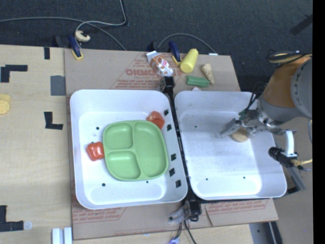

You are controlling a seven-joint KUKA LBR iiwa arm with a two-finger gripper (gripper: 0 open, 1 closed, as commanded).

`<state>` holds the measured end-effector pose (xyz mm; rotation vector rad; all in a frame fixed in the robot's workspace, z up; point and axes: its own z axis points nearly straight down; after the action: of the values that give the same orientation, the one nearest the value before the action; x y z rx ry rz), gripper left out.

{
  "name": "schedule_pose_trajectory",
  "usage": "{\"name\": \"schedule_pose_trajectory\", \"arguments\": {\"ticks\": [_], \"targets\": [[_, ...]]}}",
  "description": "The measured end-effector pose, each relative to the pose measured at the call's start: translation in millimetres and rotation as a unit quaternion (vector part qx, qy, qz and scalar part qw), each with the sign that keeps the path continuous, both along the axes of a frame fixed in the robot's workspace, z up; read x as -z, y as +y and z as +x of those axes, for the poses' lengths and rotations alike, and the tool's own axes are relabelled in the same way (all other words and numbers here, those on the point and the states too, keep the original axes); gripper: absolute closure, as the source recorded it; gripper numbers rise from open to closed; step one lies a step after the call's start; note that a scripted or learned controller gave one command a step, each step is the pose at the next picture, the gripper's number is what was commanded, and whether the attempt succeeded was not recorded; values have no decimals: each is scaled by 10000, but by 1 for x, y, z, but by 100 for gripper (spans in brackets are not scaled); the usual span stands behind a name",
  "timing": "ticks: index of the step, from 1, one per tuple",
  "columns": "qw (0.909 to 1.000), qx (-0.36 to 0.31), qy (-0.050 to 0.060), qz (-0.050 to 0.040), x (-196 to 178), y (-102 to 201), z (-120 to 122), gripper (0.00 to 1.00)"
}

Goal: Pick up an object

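Note:
A small tan, rounded object (240, 135) lies in the right bin (228, 184), near its right wall. My gripper (237, 128) hangs right over this object, touching or almost touching its top, and the grey arm with its orange band comes in from the right edge. The left bin (84, 111) holds a green divided plate (136, 150). One red piece (156, 119) sits at the plate's upper right rim. A second red piece (95, 150) lies at the plate's left side.
Behind the bins, on the cardboard, lie a yellow object (189, 60), a green piece (197, 81), a tan piece (207, 73) and a small printed carton (160, 64). Cables run along the back and down between the bins.

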<state>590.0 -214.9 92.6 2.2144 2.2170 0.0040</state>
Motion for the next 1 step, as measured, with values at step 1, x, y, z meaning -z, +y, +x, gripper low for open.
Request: {"name": "schedule_pose_trajectory", "arguments": {"ticks": [1], "targets": [[10000, -4, 22, 8, -84, -8, 79, 0]]}}
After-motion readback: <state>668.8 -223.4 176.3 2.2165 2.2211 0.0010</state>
